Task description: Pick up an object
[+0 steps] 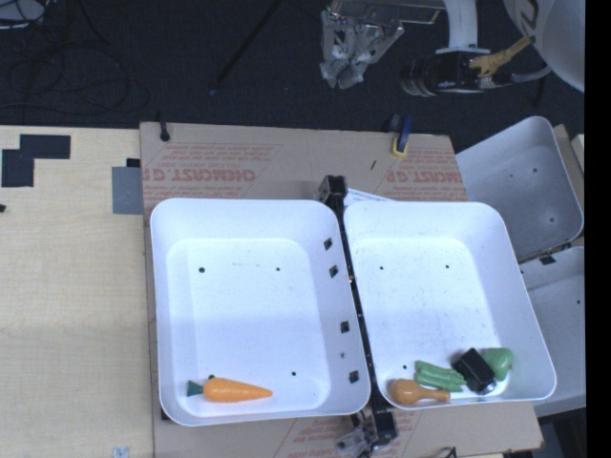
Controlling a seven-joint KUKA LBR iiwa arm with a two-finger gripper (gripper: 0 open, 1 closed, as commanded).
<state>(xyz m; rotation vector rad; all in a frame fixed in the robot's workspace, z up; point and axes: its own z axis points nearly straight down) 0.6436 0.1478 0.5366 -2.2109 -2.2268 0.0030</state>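
Observation:
An orange toy carrot with a green top lies near the front wall of the left bin. In the front right corner of the right bin sit an orange gourd-shaped toy, a green pea pod, a small black block and a green piece, all close together. My gripper hangs high at the top of the view, beyond the far edge of the bins and well away from every object. Nothing shows beneath it.
The bins rest on a cardboard sheet with a black divider clip strip between them. A grey metal panel stands at the right. A blue and yellow clip sits on the cardboard's far edge.

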